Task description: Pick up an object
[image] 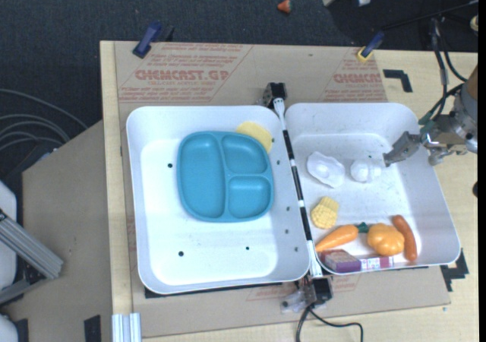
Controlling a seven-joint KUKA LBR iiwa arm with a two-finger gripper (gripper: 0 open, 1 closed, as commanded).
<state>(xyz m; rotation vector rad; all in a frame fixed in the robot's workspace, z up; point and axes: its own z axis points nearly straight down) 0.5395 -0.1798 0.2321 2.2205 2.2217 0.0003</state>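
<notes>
Reaches in from the right with the gripper over the far part of the right bin, close beside a small white ball and a crumpled white piece; cannot tell whether clenched or released. Nearer in that bin, finds a corn cob, carrot, yellow pepper and purple packet. Holds a blue divided plate in the left bin.

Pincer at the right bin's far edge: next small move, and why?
Probably ease the pincer left and down toward the white ball. It hangs over the right bin with nothing seen between its fingers, and the ball is the nearest object, lying apart from the white lump beside it.
</notes>
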